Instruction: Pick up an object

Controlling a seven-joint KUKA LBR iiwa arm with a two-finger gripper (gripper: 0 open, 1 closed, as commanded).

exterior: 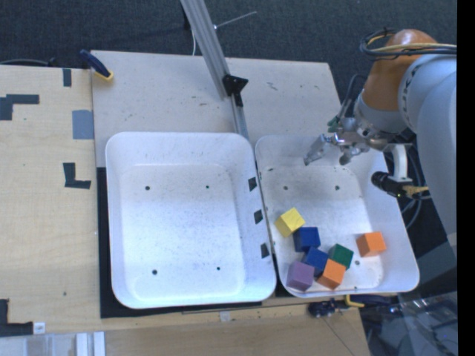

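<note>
Several small blocks lie in the right bin (pixel 282 154). A yellow cube (pixel 291 220) sits nearest the bin's left wall. Two blue cubes (pixel 306 238) (pixel 316 259) follow it toward the front, beside a green cube (pixel 342 254), a purple cube (pixel 300 275) and an orange cube (pixel 332 274). Another orange cube (pixel 370 243) rests apart at the right. My gripper (pixel 328 153) hangs over the far end of the right bin, well behind the blocks. Its two fingers stand spread apart with nothing between them.
The left bin (pixel 119 154) lies beside the right one, with black clips along their shared wall. A slanted metal rail (pixel 210 43) crosses the bench behind the bins. A blue and yellow tool (pixel 96 64) lies at the bench's far left.
</note>
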